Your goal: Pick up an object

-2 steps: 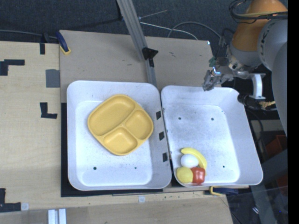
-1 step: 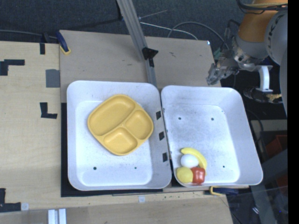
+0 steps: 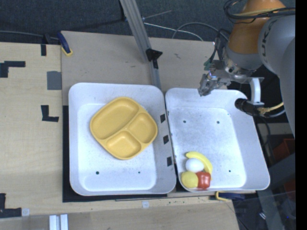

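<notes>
The left bin [image 3: 79, 128] holds a yellow divided plate [image 3: 123, 127], lying flat towards its far side. In the right bin [image 3: 244, 143], at the near left corner, a small heap sits together: a banana [image 3: 201, 158] curved over a white ball [image 3: 194, 165], with a yellow fruit [image 3: 189, 179] and a red piece [image 3: 204, 179] touching in front. The gripper [image 3: 207, 87] hangs over that bin's far rim, well apart from the heap; it looks to hold nothing, but how far its fingers are apart I cannot tell.
</notes>
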Motion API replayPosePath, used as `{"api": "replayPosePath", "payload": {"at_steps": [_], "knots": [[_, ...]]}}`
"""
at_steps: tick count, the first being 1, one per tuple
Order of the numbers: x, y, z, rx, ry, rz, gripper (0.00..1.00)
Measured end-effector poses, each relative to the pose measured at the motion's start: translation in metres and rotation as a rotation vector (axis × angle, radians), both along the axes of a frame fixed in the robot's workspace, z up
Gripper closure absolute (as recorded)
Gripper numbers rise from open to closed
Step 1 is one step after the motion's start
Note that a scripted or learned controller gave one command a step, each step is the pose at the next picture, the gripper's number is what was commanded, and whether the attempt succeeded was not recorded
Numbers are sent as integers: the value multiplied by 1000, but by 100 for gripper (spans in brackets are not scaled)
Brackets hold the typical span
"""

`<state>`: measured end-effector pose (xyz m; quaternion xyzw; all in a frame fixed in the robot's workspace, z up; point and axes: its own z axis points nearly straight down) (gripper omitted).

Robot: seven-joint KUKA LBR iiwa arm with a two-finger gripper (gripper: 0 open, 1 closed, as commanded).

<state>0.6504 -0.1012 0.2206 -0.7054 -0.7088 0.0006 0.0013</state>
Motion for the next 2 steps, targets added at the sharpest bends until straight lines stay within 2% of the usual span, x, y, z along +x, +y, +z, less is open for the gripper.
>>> {"api": "replayPosePath", "payload": {"at_steps": [1, 2], "knots": [[-22, 47, 12, 1, -1, 1, 100], [-56, 92, 11, 0, 1, 0, 100]]}}
